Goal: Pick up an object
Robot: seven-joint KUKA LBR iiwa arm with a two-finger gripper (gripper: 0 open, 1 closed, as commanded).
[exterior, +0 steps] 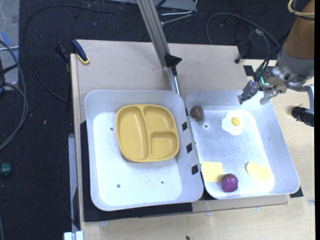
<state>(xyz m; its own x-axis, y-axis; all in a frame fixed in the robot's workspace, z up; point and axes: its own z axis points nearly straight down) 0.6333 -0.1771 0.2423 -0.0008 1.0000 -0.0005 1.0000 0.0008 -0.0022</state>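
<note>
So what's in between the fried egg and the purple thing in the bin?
Nothing sits there. In the camera view, bare white bin floor runs from the fried egg down to the purple toy.

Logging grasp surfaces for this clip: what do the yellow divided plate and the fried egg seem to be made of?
The yellow divided plate looks like moulded plastic with a matte finish: one even colour, soft rounded dividers, little glare. The fried egg looks like a toy, probably plastic or rubber: flat uniform white with a neat raised yolk. The picture cannot settle which.
</note>
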